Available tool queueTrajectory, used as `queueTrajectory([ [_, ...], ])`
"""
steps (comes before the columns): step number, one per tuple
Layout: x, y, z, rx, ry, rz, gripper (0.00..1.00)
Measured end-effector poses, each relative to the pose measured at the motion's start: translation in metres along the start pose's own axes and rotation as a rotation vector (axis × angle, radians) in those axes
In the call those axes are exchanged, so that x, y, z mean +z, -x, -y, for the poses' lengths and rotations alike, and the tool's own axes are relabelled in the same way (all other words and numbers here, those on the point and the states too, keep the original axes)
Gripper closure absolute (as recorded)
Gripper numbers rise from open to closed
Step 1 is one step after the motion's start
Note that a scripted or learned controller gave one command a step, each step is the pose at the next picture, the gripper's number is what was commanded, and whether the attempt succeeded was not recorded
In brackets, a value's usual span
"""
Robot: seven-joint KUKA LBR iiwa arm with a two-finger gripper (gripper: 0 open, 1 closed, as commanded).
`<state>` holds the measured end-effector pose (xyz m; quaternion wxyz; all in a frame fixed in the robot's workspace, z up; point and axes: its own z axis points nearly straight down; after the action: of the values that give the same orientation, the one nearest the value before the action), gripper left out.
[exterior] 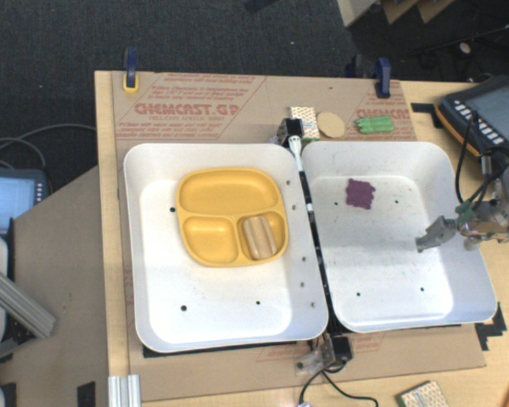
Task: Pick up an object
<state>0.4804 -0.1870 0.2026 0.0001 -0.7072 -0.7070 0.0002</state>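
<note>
From the camera above the counter point(110, 227), you see the gripper point(433, 237) reaching in from the right edge, low over the right bin point(390, 303) near its right wall. It reads as a small grey metal form pointing left, but it is too small and blurred for you to judge its opening, so you cannot tell how it is set, and nothing shows in its hold.

The nearest loose thing is a purple object point(360, 193), a flat, roughly square, matte patch with uneven edges, lying on the bin floor toward the upper middle. It sits up and to the left of the gripper, clearly apart from it, with bare white floor between them.

The right bin is shallow, white, smooth plastic with rounded corners and a few dark specks on its floor. The left bin point(220, 312) touches it along a dark seam and carries a yellow tray point(229, 195), glossy and rounded, divided into one wide upper compartment and two lower ones. A tan block point(258, 236), wood-like with a faint grain, lies in the lower right compartment.

Behind the bins, on the brown cardboard sheet, you find a pale round disc point(330, 125) and a green ridged piece point(374, 125) side by side.
</note>
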Motion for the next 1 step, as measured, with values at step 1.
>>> queueTrajectory([
  [1,0.123,0.001,-0.0608,-0.003,0.002,0.0,0.0],
])
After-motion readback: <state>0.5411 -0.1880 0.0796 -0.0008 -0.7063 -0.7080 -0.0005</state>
